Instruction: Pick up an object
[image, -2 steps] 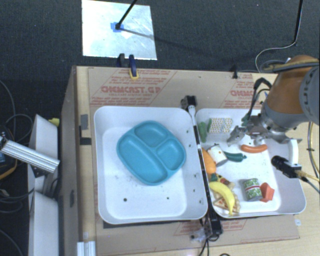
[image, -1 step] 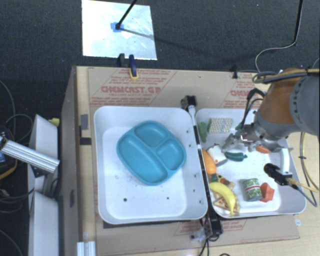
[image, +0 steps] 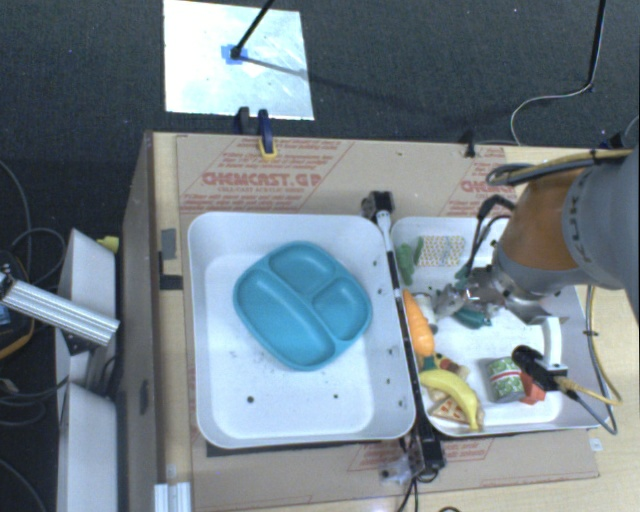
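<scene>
Grey arm low over right bin, centre right of frame; jaws' state impossible to tell. Advisable: descend onto isolated green can, avoiding carrot and banana.

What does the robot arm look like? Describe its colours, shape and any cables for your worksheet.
The arm is thick and rounded, grey in its upper part, with a broad orange band above the wrist. Below the band the wrist turns grey again. Thin dark cables loop along its left side down to the small metal gripper.
</scene>
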